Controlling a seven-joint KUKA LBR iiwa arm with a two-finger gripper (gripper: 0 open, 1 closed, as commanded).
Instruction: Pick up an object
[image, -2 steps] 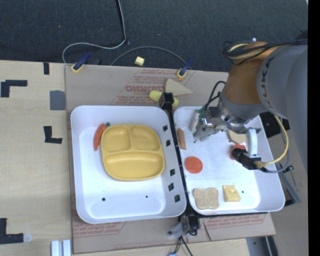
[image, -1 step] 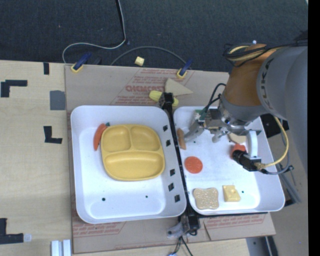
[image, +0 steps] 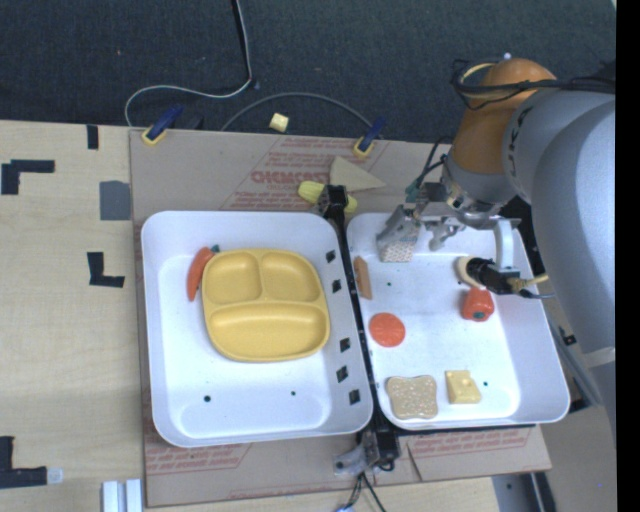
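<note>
Half the right bin's (image: 520, 400) far corner hides under the arm (image: 560, 150); jaws (image: 420, 232) unreadable, state uncertain.

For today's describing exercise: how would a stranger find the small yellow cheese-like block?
Start at the right white bin. Go to its near edge, where a slice of toast lies. The yellow block sits just right of it, smaller, brighter and smooth, not speckled tan.

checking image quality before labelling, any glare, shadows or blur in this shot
Camera view: even, soft lighting; mild sheen on the yellow divided plate; faint shadows under the orange tomato slice and bread slice; the arm's grey body looms large and soft at right; small toys look slightly fuzzy.
</note>
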